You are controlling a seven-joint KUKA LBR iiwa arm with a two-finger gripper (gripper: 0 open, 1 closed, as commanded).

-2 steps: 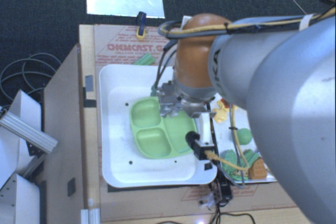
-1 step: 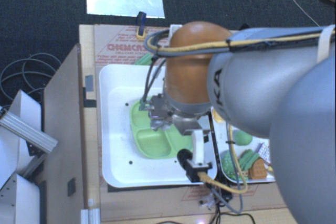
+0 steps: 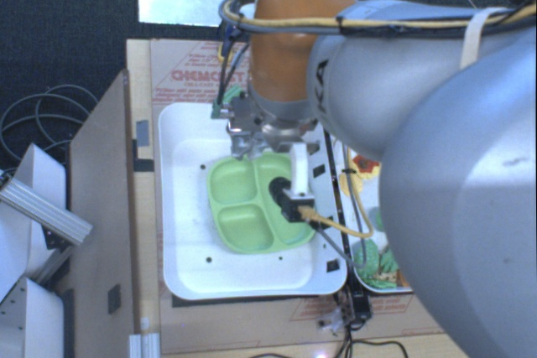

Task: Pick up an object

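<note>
The green divided tray (image 3: 247,205) in the left bin (image 3: 180,205) looks light, stiff, slick — best pinched at a rim or divider; whether the gripper (image 3: 273,153) is clenched, I cannot tell.

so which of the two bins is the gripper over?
The left bin, the one with the green divided tray in it. The gripper hangs above that tray's far edge; the right bin sits mostly hidden under the arm.
</note>
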